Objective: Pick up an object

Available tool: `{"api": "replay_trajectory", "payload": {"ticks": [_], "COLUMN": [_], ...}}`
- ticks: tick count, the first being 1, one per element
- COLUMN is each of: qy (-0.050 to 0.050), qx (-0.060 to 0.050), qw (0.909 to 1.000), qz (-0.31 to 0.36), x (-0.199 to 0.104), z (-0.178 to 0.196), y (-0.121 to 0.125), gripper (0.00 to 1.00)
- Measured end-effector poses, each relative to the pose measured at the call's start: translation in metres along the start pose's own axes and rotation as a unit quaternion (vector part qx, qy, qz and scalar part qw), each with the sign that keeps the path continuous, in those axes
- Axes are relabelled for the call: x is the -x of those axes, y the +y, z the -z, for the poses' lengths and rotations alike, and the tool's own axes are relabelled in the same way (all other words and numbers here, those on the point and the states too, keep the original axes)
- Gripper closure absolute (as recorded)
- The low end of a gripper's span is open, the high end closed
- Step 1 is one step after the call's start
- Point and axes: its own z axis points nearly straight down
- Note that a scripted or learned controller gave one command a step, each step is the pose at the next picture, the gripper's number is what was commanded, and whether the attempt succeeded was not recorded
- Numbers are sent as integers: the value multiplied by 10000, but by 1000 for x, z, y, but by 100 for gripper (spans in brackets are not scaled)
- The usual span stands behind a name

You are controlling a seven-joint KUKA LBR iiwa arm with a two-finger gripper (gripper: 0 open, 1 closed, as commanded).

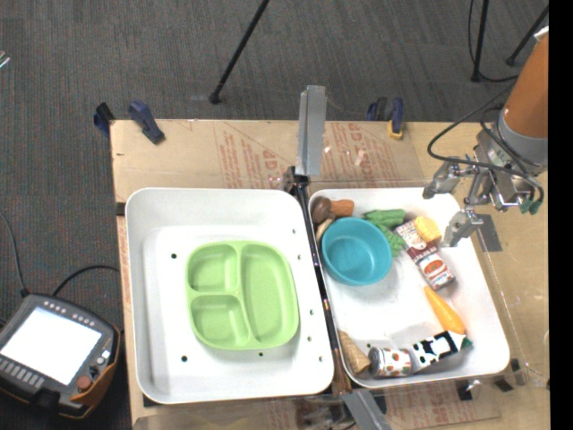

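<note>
The right bin (488, 316) holds several small objects: a blue bowl (356, 250), a green leafy toy (385, 216), brown pieces (333, 209), a yellow block (428, 228), a red and white packet (431, 264), an orange carrot (445, 311), a black and white toy (440, 346), a small can (389, 359) and a cone (354, 351). My gripper (450, 206) hangs over the bin's far right corner, just right of the yellow block. Its fingers are spread open and hold nothing.
The left bin (148, 240) carries a green divided plate (242, 294). A grey post (312, 133) stands behind the seam between the bins. Clamps (143, 119) grip the bench's back edge. A tablet (49, 348) lies on the floor at lower left.
</note>
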Motion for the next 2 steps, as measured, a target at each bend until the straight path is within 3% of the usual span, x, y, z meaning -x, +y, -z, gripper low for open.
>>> {"api": "replay_trajectory", "payload": {"ticks": [1,2], "qy": [8,21], "qx": [0,4], "qw": [9998,9999], "qz": [-191,-130], "x": [10,-58], "z": [-158,-173], "y": [-36,-37], "gripper": [0,0]}}
